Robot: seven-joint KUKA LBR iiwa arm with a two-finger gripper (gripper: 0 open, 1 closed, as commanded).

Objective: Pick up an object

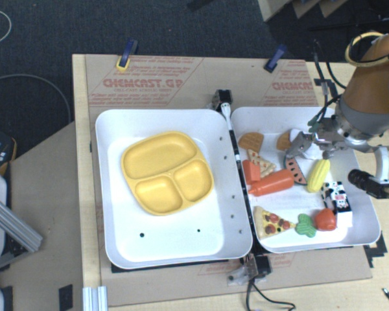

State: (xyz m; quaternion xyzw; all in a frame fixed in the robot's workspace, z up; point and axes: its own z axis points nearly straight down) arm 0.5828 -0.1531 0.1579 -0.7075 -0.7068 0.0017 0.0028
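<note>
**Gripper low over right bin, nothing gripped yet**

I've got the gripper (309, 144) down in the upper part of the right bin (369, 235), arm reaching in from the right with the orange band above the wrist. Jaws look parted, grey fingers splayed, and I see nothing between them, so I'm not calling a hold.

Candidates relative to the jaws: a brown piece (286, 139) sits just beside the near finger, maybe touching, can't tell. A small dark slice (294, 171) lies just below the jaws. The yellow corn (318, 175) is just below and slightly toward the arm side. The orange carrot (268, 183) lies further down and away from the arm, with the brown cookie (251, 140) beyond it toward the bin divider. Pizza slice (273, 222), green piece (305, 225), red tomato (325, 219) and a black-and-white toy (336, 195) are well below the jaws, along the bin's lower edge.

Toys are all heaped in this bin, which I judge is why the arm works here; the yellow divided plate (166, 172) sits alone in the left bin (110, 193), well apart from the jaws.

My guess: the target is the brown piece or dark slice, nearest the fingers. Crowding is the risk, fingers could nudge neighbours instead of closing on one item
</note>
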